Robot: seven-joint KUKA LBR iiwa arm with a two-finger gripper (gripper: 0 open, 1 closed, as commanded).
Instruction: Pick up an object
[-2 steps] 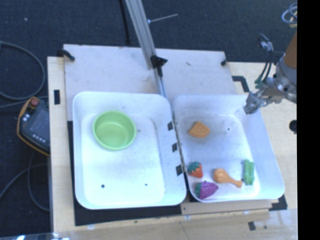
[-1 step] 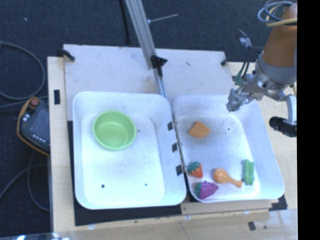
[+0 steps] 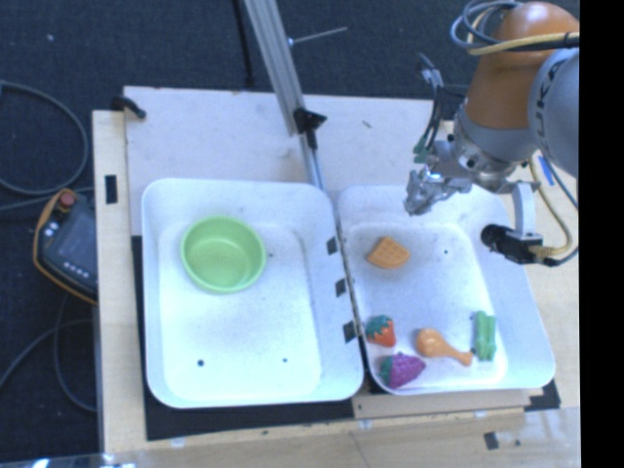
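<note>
My gripper (image 3: 421,201) hangs over the far edge of the right bin (image 3: 507,291), with nothing visible between its fingers. Below and left of it lies an orange waffle-like piece (image 3: 388,253). Near the bin's front edge sit a red strawberry (image 3: 380,331), a purple bunch of grapes (image 3: 401,368), an orange drumstick (image 3: 441,345) and a green vegetable piece (image 3: 484,335).
The left bin (image 3: 175,359) holds a green bowl (image 3: 223,253). A slanted metal pole (image 3: 278,61) rises behind the bins. A black fitting (image 3: 509,242) sticks out over the right bin's far right side. A pendant (image 3: 66,247) lies off the bench at left.
</note>
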